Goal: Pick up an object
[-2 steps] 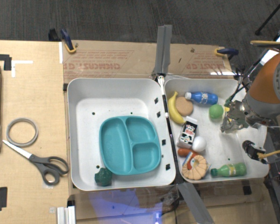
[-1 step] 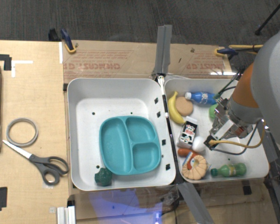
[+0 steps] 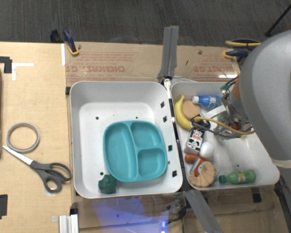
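the right bin (image 3: 262, 159) is crowded along its left side, while its right floor lies open beneath the arm (image 3: 276, 96).

My bulky arm (image 3: 276, 91) is pale grey; both shallow plastic bins (image 3: 82, 130) are white; the three-compartment plastic tray (image 3: 135, 150) is teal, the small lumpy toy beside it (image 3: 106, 184) dark green; the curved plastic banana (image 3: 181, 113) is yellow; the little bottle (image 3: 237, 177) green, another bottle (image 3: 206, 101) white with blue; the small carton (image 3: 194, 141) carries a black-and-white pattern; the scissors' looped handles (image 3: 51, 175) are grey; the tape ring (image 3: 23, 137) grey too.
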Controlling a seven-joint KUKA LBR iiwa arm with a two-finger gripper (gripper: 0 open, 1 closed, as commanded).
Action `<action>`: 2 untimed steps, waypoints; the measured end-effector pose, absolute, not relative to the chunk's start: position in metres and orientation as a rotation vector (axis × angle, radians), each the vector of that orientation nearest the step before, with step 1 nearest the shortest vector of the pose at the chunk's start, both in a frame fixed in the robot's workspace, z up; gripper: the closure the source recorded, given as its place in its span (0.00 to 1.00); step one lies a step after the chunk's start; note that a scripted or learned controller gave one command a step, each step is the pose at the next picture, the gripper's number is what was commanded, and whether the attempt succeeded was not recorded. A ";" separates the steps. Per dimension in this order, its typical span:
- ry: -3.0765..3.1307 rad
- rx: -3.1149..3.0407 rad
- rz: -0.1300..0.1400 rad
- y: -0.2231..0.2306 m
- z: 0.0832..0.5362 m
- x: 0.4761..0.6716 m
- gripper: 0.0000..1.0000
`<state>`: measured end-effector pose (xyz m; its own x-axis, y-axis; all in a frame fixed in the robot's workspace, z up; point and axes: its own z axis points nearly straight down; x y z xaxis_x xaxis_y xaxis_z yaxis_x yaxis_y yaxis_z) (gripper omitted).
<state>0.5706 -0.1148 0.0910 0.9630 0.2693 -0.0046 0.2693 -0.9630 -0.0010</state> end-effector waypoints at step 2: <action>-0.319 -3.124 0.010 -0.094 0.091 0.541 0.00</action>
